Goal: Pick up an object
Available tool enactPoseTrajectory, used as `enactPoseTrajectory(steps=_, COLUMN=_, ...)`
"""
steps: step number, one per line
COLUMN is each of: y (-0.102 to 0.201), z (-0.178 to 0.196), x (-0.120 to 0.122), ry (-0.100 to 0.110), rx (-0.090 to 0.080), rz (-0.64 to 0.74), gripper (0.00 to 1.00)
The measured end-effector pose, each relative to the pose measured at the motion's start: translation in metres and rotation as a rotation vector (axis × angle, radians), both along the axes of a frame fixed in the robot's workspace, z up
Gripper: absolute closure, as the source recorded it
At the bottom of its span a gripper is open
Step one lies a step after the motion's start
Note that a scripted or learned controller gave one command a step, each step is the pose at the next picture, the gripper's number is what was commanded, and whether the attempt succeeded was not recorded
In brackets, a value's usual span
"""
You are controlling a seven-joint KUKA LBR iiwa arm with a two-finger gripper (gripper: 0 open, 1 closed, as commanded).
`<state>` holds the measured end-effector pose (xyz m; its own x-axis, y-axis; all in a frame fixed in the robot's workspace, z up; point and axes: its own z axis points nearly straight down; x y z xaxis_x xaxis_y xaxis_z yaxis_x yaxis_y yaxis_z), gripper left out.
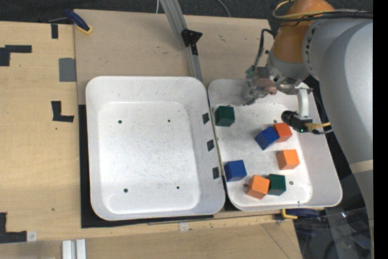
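The right bin [318,191] holds several small blocks. A dark green cube [225,115] lies near its left wall. A blue block [266,137] touches an orange block [283,131] in the middle. Another orange block [288,159] lies to their lower right. A blue cube [235,170], an orange cube [259,185] and a dark green cube [277,184] sit along the front. My gripper [251,96] hangs over the bin's back part, right of and behind the first green cube, with nothing visibly held.
The left bin [145,148] sits beside the right one. A slanted metal pole [173,3] crosses the bench behind the bins. The grey arm with its orange band [300,24] covers the right bin's back right corner.
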<state>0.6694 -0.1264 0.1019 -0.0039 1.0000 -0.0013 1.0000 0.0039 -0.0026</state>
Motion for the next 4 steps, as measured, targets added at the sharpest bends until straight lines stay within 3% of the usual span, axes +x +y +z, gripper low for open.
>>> enactPoseTrajectory(steps=2, y=0.012, z=0.116, x=0.002, ry=-0.007, rx=0.001, rz=-0.001, gripper=1.00)
enactPoseTrajectory(steps=3, y=0.013, z=0.154, x=0.003, ry=-0.007, rx=0.001, rz=-0.002, gripper=1.00)
enactPoseTrajectory(steps=4, y=0.069, z=0.144, x=-0.014, ry=0.000, rx=0.003, rz=0.002, gripper=1.00)
